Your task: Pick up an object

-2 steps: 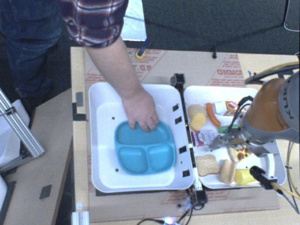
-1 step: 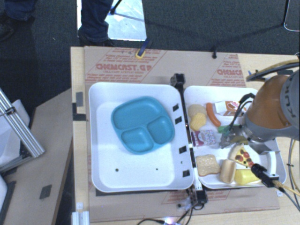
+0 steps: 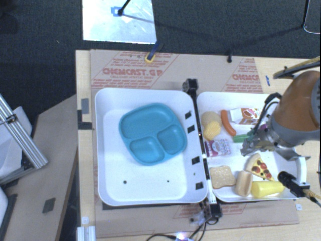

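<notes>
Pizza slice point(image 3: 259, 167): a toy wedge with a tan crust and red topping, lying flat near the front edge of the right bin point(image 3: 235, 100), between a cracker point(image 3: 221, 175) and the bin's right edge, just behind a yellow block point(image 3: 267, 188) and a pale bread roll point(image 3: 244, 183). The gripper point(image 3: 254, 143) hangs just above and behind the slice, over a green stick point(image 3: 242, 137); whether it is wide or narrow cannot be told from this angle, and nothing is seen held. The step in hand appears to be the approach, before any grasp. The next move probably calls for a short descent toward the front edge onto the slice, clear of its close neighbours. The left bin point(image 3: 108, 149) bears a blue divided plate point(image 3: 152, 133) at its centre.
</notes>
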### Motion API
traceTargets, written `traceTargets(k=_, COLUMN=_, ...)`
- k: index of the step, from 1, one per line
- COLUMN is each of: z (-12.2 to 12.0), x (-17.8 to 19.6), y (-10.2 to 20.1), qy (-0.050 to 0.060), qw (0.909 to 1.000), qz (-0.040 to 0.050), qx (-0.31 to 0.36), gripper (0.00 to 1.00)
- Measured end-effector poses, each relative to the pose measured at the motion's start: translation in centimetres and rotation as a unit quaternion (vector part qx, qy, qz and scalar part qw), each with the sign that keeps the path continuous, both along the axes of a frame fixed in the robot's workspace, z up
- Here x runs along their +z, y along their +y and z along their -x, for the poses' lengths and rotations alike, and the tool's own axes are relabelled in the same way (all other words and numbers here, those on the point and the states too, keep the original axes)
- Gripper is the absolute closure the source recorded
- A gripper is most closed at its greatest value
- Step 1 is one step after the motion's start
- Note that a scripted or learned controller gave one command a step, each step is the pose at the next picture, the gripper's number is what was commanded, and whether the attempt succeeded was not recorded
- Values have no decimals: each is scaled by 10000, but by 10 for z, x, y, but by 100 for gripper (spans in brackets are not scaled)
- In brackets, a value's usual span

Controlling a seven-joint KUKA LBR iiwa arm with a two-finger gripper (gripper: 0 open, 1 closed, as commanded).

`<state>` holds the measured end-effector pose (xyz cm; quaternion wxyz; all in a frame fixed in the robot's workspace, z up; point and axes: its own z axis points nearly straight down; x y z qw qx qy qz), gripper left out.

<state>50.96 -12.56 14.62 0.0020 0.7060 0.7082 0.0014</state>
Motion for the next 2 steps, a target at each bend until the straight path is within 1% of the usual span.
traceTargets(k=2, z=-3, x=81, y=-4, qy=-8, qw=10000, qz=2, qx=5, gripper=100)
